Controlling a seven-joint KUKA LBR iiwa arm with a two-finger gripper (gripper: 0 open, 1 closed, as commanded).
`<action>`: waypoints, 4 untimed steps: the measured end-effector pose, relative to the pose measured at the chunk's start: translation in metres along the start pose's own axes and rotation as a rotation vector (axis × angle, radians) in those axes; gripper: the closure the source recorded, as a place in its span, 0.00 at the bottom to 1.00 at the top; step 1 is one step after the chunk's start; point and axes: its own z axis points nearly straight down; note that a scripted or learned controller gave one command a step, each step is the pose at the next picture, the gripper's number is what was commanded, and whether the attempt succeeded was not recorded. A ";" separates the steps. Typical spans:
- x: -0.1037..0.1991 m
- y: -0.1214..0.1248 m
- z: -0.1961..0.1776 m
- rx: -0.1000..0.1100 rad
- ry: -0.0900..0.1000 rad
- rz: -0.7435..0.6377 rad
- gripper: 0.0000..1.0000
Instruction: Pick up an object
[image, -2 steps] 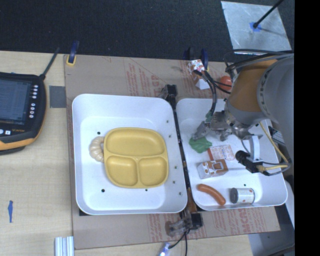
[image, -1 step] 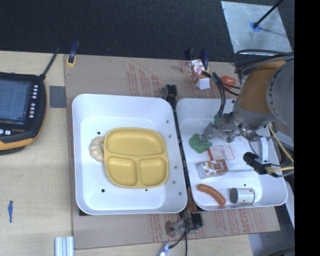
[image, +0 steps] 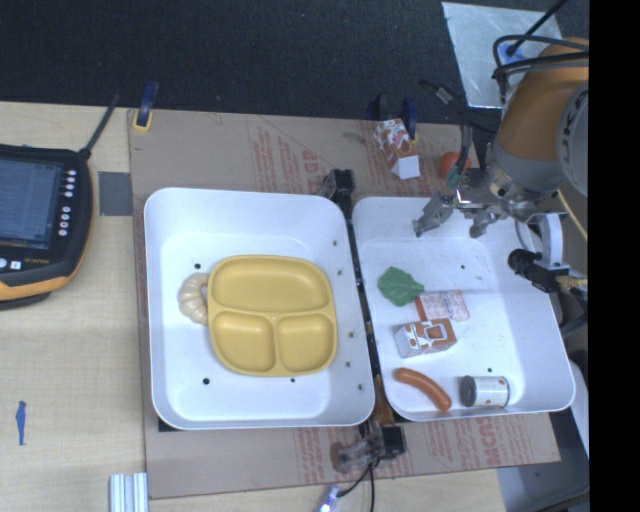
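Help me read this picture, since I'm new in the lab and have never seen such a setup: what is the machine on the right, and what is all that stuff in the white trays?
The picture comes from one camera fixed above the bench, looking down at a slant. The machine at right is a robot arm, grey with an orange band. Its two-finger gripper hangs open above the far end of the right bin, holding nothing. That bin contains a green leaf-shaped piece, two small cartons, a toy sausage and a small can on its side. The left bin holds a yellow divided tray with a pale bumpy toy beside it. At far left sits the control tablet.
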 end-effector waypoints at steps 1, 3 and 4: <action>0.013 -0.020 0.037 0.004 0.000 0.000 0.00; 0.022 -0.039 0.079 0.005 -0.001 -0.001 1.00; 0.022 -0.039 0.079 0.005 -0.002 -0.001 0.00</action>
